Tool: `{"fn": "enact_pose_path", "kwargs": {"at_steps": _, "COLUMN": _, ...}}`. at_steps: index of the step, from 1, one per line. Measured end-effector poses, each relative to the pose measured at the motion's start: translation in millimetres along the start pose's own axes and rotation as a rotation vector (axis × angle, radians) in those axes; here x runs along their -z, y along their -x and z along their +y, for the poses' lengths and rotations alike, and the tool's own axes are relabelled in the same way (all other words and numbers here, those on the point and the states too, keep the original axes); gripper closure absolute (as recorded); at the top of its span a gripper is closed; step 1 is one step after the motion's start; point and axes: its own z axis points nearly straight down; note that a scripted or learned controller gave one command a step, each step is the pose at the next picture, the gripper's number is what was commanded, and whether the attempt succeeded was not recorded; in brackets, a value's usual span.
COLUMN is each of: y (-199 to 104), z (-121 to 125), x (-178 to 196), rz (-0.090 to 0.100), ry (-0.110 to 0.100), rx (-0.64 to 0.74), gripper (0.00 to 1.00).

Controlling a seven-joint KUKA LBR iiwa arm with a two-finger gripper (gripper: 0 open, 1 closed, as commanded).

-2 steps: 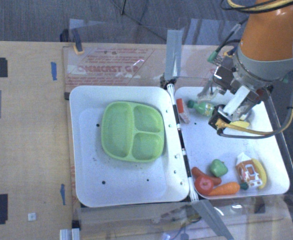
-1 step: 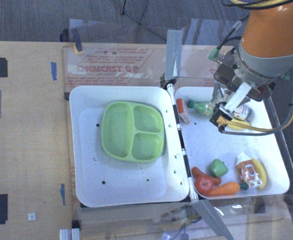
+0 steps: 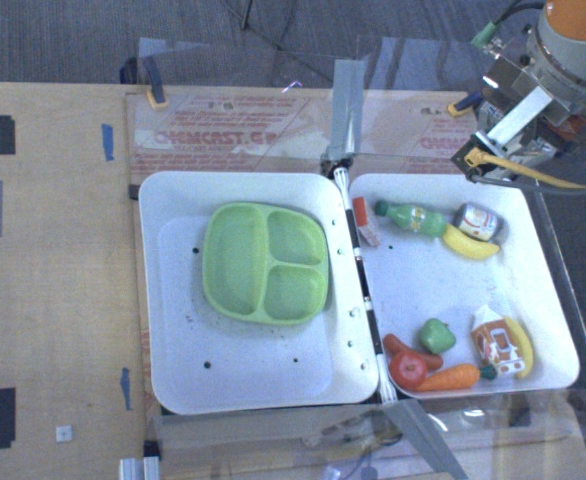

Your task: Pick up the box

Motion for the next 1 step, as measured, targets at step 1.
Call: {"fn": "enact_pose_path", "kwargs": {"at_steps": 1, "y": -0.2, "z": -0.2, "x": 0.0, "rz": 0.0, "ry": 0.0, "rx": 0.0, "gripper": 0.0}}
